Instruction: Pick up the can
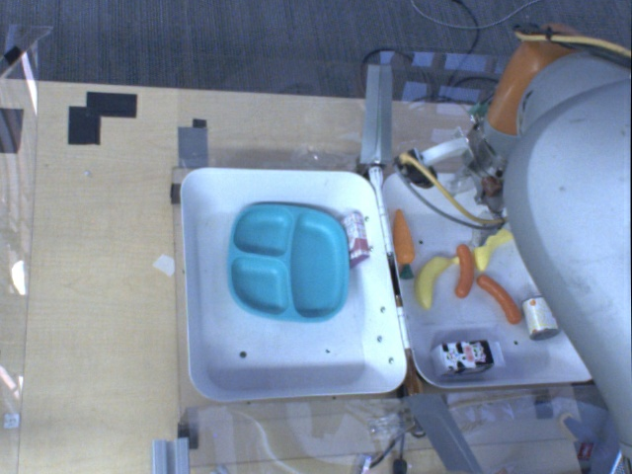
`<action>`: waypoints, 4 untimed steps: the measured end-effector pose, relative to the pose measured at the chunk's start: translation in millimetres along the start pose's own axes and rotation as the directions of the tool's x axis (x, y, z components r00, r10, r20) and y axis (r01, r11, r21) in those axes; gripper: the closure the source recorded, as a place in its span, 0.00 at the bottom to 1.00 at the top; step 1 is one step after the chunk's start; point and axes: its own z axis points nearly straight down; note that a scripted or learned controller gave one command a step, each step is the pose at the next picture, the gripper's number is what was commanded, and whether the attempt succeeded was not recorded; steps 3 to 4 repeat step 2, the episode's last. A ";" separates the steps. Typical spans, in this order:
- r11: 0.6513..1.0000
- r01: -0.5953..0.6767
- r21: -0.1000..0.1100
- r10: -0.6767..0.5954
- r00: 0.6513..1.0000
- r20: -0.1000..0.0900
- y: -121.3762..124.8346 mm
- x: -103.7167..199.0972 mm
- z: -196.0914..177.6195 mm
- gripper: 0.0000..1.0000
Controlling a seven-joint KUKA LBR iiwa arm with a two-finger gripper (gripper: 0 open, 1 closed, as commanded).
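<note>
You cannot tell from the camera view whether the fingers (486,181) are open or closed; they sit among cabling under the wrist, and nothing shows between them. They are at about 12 o'clock in the right bin (553,368), near its far wall, with a yellow cable (444,194) looping out toward 9 o'clock.

The can (538,316) looks to be the small silver cylinder lying on its side at about 4 o'clock in that bin, right against the edge of the arm's grey body (583,215) as seen here. It is well apart from the fingers, with an orange sausage-shaped piece (499,297) just beside it toward 10 o'clock. A second orange piece (462,270), a banana (430,279) and a carrot (402,240) lie toward 9 o'clock, and a black-and-white packet (464,355) lies at 6 o'clock.

The left bin (286,378) holds a blue divided plate (291,262), with a red-and-white wrapped item (355,235) at the plate's 3 o'clock edge. You cannot make out what that item is.

As you would judge it, the pick has barely begun. The can rests on the bin floor, ungrasped. The reach toward 4 o'clock, the descent, the grip and the lift are all left to do.
</note>
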 end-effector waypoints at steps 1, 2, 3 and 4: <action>1.000 0.017 0.000 -0.017 1.000 -0.002 -109.2 14.0 -42.6 0.00; 0.993 0.115 -0.003 -0.115 0.993 -0.003 -84.9 14.5 -164.6 0.00; 0.993 0.115 -0.003 -0.115 0.993 -0.003 -84.9 14.5 -164.6 0.00; 0.993 0.115 -0.003 -0.115 0.993 -0.003 -84.9 14.5 -164.6 0.00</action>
